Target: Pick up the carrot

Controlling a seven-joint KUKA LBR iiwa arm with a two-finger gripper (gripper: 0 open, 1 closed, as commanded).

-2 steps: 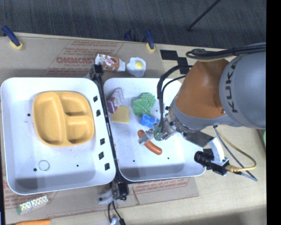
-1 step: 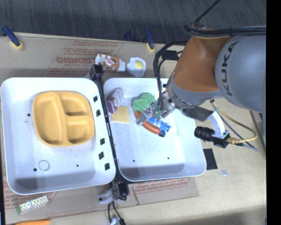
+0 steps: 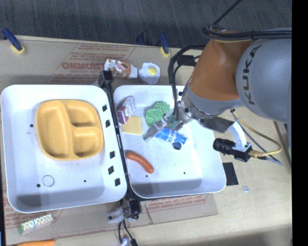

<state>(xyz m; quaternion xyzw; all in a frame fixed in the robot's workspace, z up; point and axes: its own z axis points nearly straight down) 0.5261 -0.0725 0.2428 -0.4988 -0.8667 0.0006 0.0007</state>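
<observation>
- Now the carrot (image 3: pixel 139 161) lies in the right bin (image 3: pixel 208 181), near its front wall.
- Behind the carrot, the pincer (image 3: pixel 161 127) hovers; its opening I cannot tell.

Items you cannot fully read:
- blue bottle (image 3: pixel 171 136): upper end hidden under the gripper (image 3: pixel 161 127).
- green toy (image 3: pixel 157 112): right side covered by the wrist.
- orange object (image 3: pixel 36 243): cut off by the bottom edge.
- packet (image 3: pixel 37 223): print too small to tell.
</observation>
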